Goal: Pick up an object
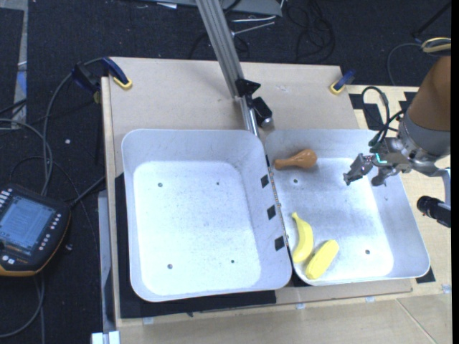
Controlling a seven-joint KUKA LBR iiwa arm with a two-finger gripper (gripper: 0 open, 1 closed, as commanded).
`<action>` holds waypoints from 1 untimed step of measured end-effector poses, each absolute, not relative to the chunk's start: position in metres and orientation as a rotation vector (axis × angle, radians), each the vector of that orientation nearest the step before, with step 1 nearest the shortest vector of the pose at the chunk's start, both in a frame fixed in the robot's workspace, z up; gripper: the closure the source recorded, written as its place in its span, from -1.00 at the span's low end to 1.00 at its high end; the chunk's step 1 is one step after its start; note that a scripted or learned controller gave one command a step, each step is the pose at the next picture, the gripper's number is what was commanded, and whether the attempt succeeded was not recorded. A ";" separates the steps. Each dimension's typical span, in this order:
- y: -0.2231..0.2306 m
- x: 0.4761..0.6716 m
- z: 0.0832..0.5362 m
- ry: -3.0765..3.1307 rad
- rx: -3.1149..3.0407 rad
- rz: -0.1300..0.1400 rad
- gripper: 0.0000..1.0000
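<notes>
two white bins: right holds three objects.

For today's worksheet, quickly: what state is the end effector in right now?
End effector: open, holding nothing, hovering above the right bin, apart from the banana.

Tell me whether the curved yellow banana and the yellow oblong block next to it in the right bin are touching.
Cannot tell. In the camera view the curved yellow banana and the yellow oblong block meet at the banana's lower end, with no gap showing, but overlap from the slant is possible.
</notes>
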State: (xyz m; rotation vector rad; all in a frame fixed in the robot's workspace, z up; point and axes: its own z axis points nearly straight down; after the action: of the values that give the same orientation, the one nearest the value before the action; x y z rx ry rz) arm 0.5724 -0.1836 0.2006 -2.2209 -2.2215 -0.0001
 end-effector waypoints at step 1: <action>-0.184 0.572 0.201 -2.221 -2.221 0.000 -1.00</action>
State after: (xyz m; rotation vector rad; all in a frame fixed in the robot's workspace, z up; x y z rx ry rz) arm 0.5724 -0.1836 0.2006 -2.2209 -2.2215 0.0000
